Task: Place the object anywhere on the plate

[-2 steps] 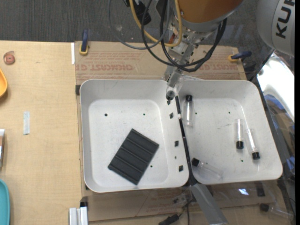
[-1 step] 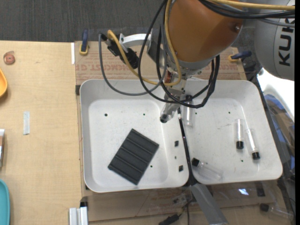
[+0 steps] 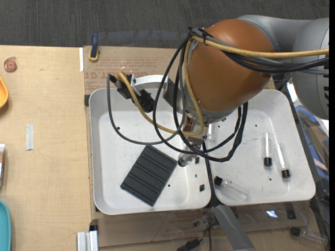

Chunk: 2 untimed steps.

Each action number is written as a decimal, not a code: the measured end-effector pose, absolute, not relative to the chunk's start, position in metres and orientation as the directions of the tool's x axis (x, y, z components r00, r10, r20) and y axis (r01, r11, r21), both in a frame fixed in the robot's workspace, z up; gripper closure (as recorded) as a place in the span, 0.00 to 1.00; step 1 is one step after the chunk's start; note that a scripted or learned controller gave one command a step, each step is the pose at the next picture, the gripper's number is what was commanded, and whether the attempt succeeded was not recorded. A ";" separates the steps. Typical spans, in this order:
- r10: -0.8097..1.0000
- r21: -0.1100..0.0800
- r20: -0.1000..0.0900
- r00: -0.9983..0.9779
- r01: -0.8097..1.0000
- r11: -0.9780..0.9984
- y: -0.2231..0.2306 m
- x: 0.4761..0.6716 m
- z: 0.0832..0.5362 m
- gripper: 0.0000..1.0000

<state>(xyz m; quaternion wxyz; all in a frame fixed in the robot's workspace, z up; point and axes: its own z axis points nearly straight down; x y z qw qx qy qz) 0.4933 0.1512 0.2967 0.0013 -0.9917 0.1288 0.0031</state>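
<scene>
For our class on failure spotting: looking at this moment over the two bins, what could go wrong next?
1. The arm's orange band hides the gripper, so any grasp is hard to confirm.
2. Loose cables hang down into the left bin and could snag or drag the black ribbed object.
3. The clear tubes in the right bin look round and may roll away.

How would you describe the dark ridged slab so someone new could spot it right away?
Start at the left white bin, the one the grey and orange arm hangs over. Near its front lies the black ridged slab, flat and turned at a slant. It is dark, broad and rectangular, unlike the thin clear syringes in the right bin.
</scene>
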 end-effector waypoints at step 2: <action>-0.206 -0.001 -0.006 0.979 -0.206 -0.979 0.168 0.510 0.302 1.00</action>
